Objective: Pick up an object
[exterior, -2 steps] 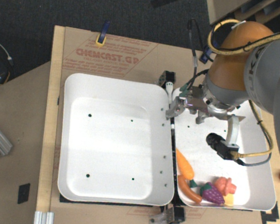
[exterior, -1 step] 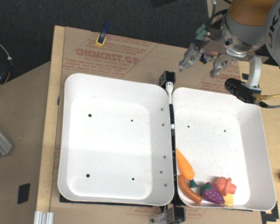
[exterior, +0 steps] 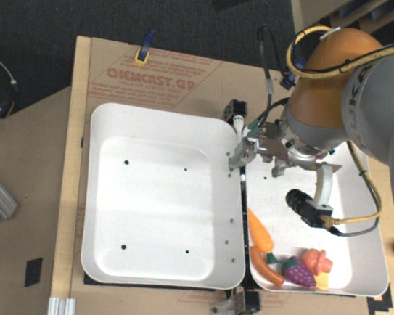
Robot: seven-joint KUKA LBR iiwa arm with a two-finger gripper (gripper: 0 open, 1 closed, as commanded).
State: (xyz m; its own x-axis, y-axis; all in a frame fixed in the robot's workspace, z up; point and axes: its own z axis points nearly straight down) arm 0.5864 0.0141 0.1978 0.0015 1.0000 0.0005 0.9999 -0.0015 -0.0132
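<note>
Your gripper (exterior: pixel 285 159) sits centre-right; whether it grips anything, you cannot tell. The toy carrot (exterior: pixel 260 232) lies just below it, apart.

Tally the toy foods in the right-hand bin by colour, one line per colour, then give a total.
Orange: 2, the carrot and the orange piece below it
Purple: 1, the grapes
Pink-red: 1, the pink piece
Yellow: 1, the yellow piece, partly hidden
Total: 5
</note>
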